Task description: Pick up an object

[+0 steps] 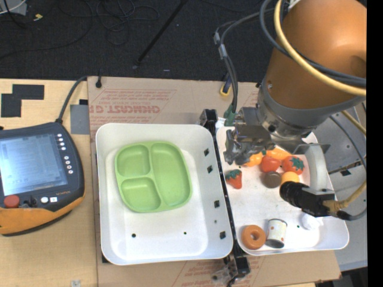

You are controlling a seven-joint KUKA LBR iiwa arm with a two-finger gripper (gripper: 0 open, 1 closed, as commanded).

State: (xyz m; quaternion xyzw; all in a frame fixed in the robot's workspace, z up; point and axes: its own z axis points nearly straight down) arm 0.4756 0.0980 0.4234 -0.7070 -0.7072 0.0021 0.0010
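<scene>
**Toy food lies just right of the pincer**

Toy food (276,159), orange and red pieces heaped in the right bin (335,235), sits near that bin's upper middle. The pincer (239,154) hangs low at the heap's left edge, touching or nearly so; whether it is wide or narrow, I cannot tell. Judged nearest: the orange piece.

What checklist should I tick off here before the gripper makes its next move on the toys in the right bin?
1. Gripper low over the right bin: ok.
2. Something between its fingers: cannot tell; dark parts blend together.
3. Targets close by: ok; strawberry and orange pepper lie beside it.
4. Donut and can apart from the cluster: ok.
5. Green tray in the left bin, away from the arm: ok.
</scene>
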